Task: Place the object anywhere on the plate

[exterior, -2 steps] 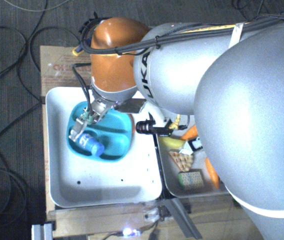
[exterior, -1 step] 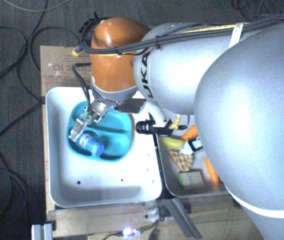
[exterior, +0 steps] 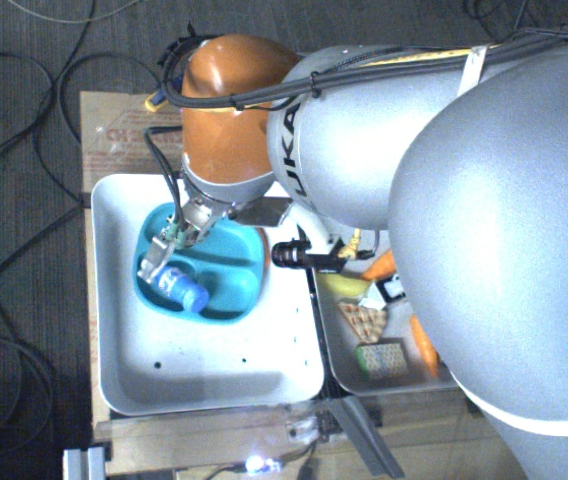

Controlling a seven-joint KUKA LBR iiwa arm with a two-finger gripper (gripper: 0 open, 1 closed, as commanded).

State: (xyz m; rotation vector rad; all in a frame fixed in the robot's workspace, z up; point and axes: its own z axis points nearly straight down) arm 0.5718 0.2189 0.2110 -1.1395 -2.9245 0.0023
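A blue plate lies in the upper part of the left white bin. A small clear bottle with a blue end lies on the plate's left side, pointing down to the right. My gripper reaches down from under the orange wrist band and sits right at the bottle's upper left end, over the plate. The grip itself is too small and cluttered to make out. The arm's body hides the plate's upper rim.
The right bin holds a yellow piece, a waffle-like piece, a grey block and an orange carrot. The big grey arm covers most of that bin. Bare white floor fills the left bin's lower half.
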